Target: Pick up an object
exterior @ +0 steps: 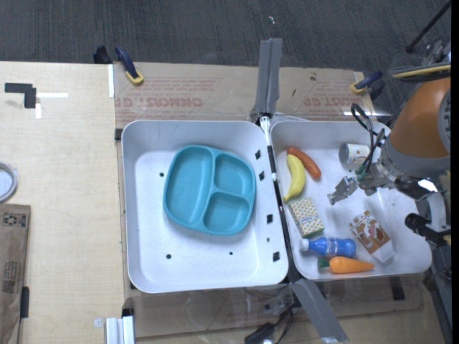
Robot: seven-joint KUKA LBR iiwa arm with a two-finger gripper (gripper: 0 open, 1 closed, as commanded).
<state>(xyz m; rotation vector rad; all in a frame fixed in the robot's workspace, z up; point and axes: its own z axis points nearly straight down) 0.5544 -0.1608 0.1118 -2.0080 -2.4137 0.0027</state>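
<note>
camera view has the gripper (343,190) low in the right bin (423,267), apparently empty; open or clenched, i cannot tell. banana (295,175) and carrot (350,265) lie unpicked.

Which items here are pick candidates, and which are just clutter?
Job: gripper; right bin items: banana, red pepper, carrot, bottle, checkered box, carton, can.

Lying about: blue tray in left bin, tape roll, clamps.
</note>
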